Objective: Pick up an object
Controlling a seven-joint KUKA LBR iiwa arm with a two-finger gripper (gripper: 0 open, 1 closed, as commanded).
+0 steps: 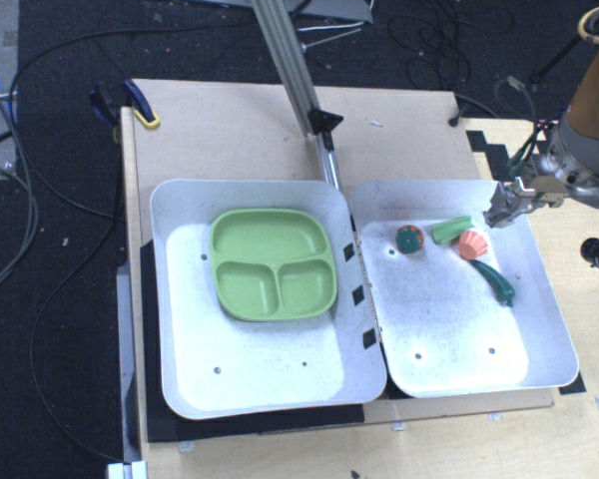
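Camera view, looking down at a slant on two white bins set side by side on a wooden bench. I'm the arm coming in from the right; my gripper (501, 215) hangs over the upper right rim of the right bin (459, 357), tips pointed down and left toward the toys. Can't tell how wide it's set, too small and blurred from this angle, and nothing shows in its grasp.

The pickable things sit in a loose cluster near the top of the right bin, prob. why I'm parked at that corner. A small round ball (409, 239), green w/ a reddish patch, lies furthest left. Beside it a light green piece (450, 231), then a pink-orange piece (472, 244) touching or nearly touching it, closest to my tips. A dark teal curved tool-like item (494, 279) runs down-right from the pink one.

Left bin (190, 367) holds a green divided plate (276, 264) w/ three compartments, flat, well apart from me.

Judgement: pink piece is my nearest target; crowding neighbours could spoil the grab.
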